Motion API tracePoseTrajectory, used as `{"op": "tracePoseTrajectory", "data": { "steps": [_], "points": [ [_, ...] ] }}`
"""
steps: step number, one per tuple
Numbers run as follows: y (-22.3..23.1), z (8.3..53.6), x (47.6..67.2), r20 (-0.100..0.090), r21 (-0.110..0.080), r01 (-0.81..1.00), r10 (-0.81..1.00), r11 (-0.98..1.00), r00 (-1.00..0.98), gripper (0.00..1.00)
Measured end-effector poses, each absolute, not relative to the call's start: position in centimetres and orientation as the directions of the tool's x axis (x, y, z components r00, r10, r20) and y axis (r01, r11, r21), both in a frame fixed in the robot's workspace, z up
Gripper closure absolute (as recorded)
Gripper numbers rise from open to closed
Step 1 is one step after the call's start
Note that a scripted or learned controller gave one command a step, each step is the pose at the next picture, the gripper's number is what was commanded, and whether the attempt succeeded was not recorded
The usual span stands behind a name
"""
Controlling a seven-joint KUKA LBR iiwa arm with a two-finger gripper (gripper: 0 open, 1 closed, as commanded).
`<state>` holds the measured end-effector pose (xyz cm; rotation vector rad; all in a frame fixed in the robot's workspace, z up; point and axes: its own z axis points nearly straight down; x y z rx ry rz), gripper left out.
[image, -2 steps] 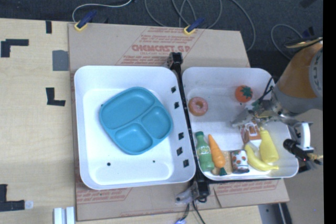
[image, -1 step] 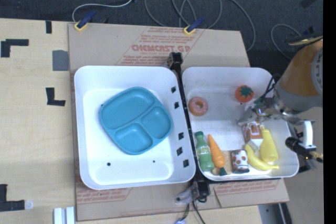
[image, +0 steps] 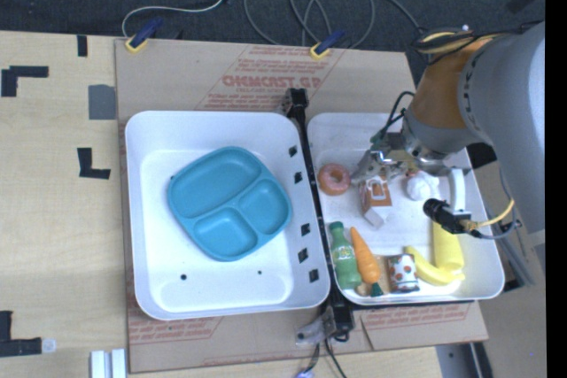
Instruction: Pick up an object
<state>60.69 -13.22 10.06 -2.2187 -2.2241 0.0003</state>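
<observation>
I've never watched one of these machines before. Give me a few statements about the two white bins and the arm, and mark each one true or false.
1. The blue divided plate lies in the left bin. True.
2. The banana lies on the blue plate. False: it is in the right bin, near its right wall.
3. The gripper is over the right bin. True.
4. The donut sits in the left bin. False: it is in the right bin, close to the divider between the bins.
5. The carrot lies beside the green bottle. True.
</observation>
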Motion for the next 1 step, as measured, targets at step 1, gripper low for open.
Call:
{"op": "tracePoseTrajectory", "data": {
  "steps": [1],
  "points": [
    [-6.59, 18.52, 62.01, 0.0, 0.002, 1.0, 1.0, 0.003, -0.003, 1.0]
  ]
}}
